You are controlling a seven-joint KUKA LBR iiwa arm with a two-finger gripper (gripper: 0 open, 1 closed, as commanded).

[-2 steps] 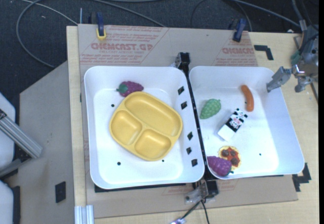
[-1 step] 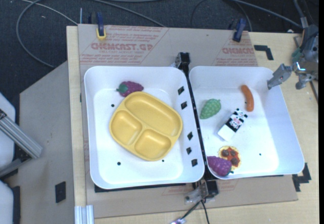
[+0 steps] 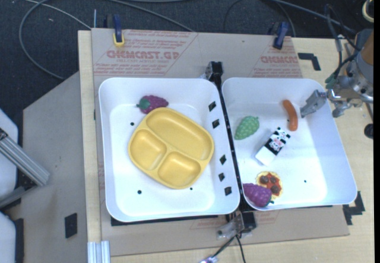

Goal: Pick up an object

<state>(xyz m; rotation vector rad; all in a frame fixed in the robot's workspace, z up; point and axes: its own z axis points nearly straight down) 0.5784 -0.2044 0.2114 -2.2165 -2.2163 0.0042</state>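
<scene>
Presently, the two-finger gripper (image 3: 325, 103) is seen with its fingers spread apart and nothing between them, hovering just beside the small orange sausage-shaped toy (image 3: 290, 114), which lies in the right white bin (image 3: 332, 155). The toy is judged light, stiff and smooth, best taken across its narrow middle. Beyond the sausage, away from the gripper, a green plastic grape bunch (image 3: 247, 127) is noted, with a black-and-white carton (image 3: 273, 144) near it; neither is judged to obstruct.
</scene>
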